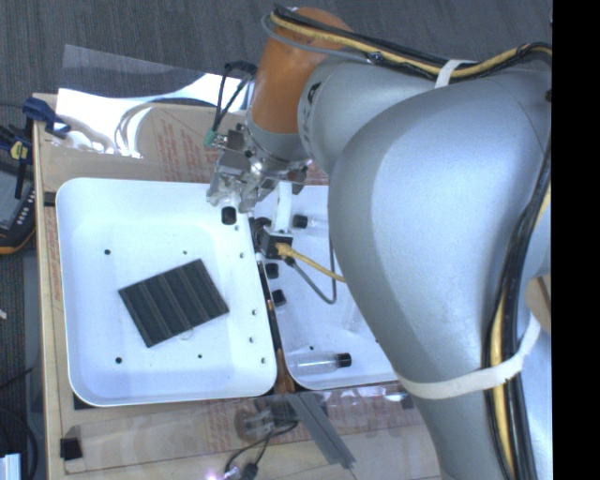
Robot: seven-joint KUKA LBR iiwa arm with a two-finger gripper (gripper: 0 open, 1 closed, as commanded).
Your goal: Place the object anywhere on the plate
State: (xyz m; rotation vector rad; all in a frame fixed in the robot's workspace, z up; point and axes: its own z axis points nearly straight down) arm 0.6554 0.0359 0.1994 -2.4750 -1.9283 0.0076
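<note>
Vial (323,360) in rt bin | gripper (228,214) over left bin's rt edge

A robotics lab or test workshop: a large grey industrial arm (441,206) with exposed cabling reaches over a plywood desk (169,431) bearing 2 shallow white bins (75,281), side by side. Loose wires, clamps and tools lie along the desk's edges, and grey carpet (122,28) surrounds it.
</note>
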